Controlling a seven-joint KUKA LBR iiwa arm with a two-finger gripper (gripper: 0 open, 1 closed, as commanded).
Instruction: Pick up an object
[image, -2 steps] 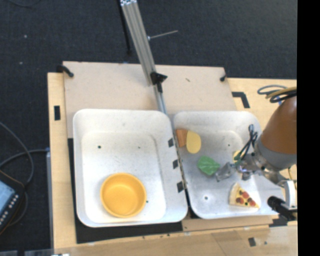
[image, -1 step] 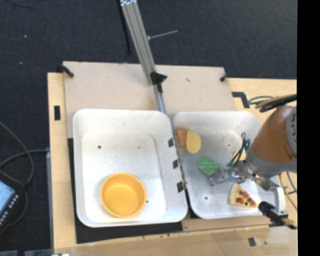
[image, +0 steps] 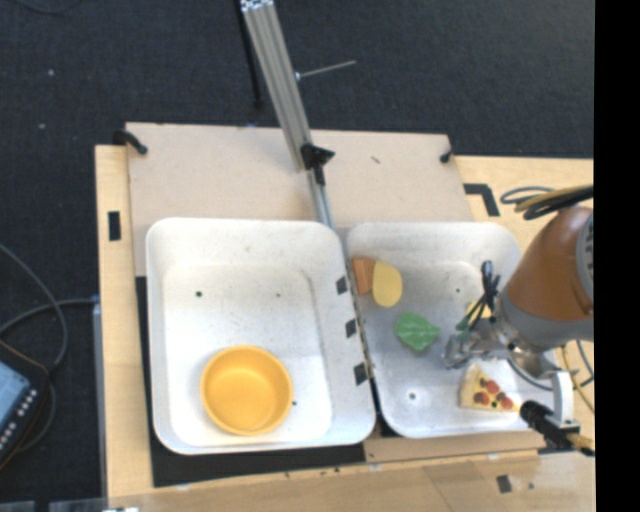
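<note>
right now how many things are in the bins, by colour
yellow: 2, bowl and a round piece
orange: 1, piece touching the yellow one
green: 1, leaf
mixed: 1, pizza slice
total: 5

A yellow bowl (image: 247, 389) sits upright near the front of the left bin (image: 170, 250), while the right bin (image: 430, 240) holds a yellow-orange piece (image: 378, 283) far left, a green leaf (image: 416, 331) mid-bin, and a pizza slice (image: 487, 390) near right.
</note>
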